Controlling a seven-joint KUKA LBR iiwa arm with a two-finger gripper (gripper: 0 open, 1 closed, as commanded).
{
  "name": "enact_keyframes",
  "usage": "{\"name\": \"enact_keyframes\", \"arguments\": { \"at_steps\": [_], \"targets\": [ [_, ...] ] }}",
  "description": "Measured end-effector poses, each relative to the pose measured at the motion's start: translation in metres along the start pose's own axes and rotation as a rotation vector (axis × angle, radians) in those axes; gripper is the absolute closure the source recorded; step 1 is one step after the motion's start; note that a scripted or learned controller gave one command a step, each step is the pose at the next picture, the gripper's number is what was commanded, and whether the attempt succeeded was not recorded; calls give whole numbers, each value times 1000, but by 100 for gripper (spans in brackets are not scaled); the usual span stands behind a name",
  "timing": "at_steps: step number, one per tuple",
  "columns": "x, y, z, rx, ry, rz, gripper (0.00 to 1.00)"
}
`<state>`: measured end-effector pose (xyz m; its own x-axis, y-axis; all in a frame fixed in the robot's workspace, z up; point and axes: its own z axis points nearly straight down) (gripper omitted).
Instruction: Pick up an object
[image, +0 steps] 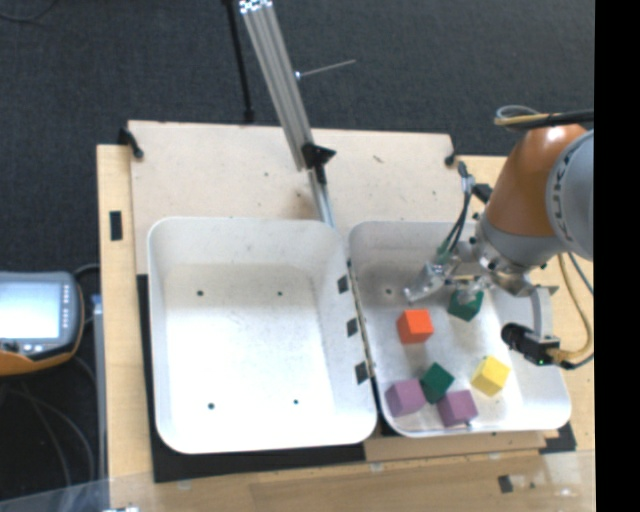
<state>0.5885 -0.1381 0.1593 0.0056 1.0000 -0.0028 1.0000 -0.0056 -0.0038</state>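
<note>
We see the gripper (462, 290) low over the right bin (545, 405), at its upper part, and a dark green block (465, 305) sits right at its tip, seemingly between or just under the fingers; whether they are apart or clamped on it we cannot tell from this slant. The other candidates lie nearer the front of the same bin: an orange cube (415, 325) just beside the green block, a second green cube (437, 381) touching two purple cubes (405, 396) (458, 406), and a yellow cube (491, 376) a little apart. The left bin (160, 300) holds nothing to pick. To do this step well, we would centre on the dark green block, keep clear of the orange cube, close squarely on opposite faces, then lift straight up and check the block rises too.
</note>
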Motion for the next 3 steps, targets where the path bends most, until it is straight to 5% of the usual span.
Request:
{"name": "enact_keyframes", "arguments": {
  "at_steps": [1, 2, 3],
  "targets": [
    [55, -18, 51, 0, 3, -10, 0],
    [51, -15, 38, -8, 2, -1, 100],
    [91, 33, -43, -15, 3, -13, 100]
  ]
}}
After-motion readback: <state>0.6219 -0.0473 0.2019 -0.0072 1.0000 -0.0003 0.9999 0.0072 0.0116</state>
